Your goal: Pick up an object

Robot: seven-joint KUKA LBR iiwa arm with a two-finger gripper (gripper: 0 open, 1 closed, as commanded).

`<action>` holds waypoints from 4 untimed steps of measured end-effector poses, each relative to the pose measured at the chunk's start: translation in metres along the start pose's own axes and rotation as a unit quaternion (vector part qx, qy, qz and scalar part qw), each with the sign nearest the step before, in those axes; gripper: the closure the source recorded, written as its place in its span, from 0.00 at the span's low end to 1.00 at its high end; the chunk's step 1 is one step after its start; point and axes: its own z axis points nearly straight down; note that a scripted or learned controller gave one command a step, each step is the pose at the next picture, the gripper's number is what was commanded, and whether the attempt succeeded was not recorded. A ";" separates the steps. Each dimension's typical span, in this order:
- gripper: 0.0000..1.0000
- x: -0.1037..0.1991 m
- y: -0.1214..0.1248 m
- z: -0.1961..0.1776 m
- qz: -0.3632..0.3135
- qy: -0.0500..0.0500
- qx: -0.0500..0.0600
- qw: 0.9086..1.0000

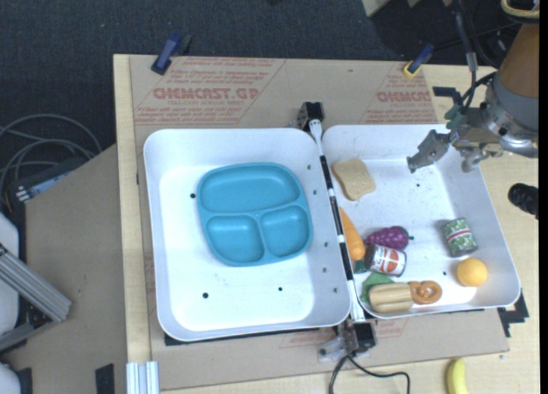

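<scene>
Nearest the camera, at the front edge of the worktop (257,367), a yellow banana-like piece (456,377) lies outside both bins, just past the front of the right bin (505,238).

The fingers (425,154) hang over the far part of the right bin, above bare white floor, and whether they are spread or closed cannot be told from this angle; nothing shows between them. The gripper (437,151) is carried by the arm (514,101), which comes in from the right side over the bin's far right corner.

Outward from there, the closest candidate is a tan bread slice (354,178), lying near the bin's left wall, a little to the left of the fingers and apart from them. The other objects sit toward the near end: a carrot (349,234) along the left wall, a purple grape bunch (390,236), a red and white can (387,259) just in front of it, a hot dog (404,295) at the front rim, an orange (471,272) and a green can (458,235) on the right side.

The left bin (163,212) holds a blue divided plate (253,212).

As for progress, the pick appears not yet done: every object rests on the bin floor, and the gripper stands clear of them all. Choosing a target, descending, closing on it and lifting all seem to remain.
</scene>
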 end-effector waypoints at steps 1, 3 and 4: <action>0.00 0.013 -0.032 0.093 0.000 0.000 0.002 1.000; 1.00 0.018 -0.067 0.173 0.001 -0.001 -0.001 1.000; 0.00 0.018 -0.067 0.174 0.001 -0.001 -0.001 1.000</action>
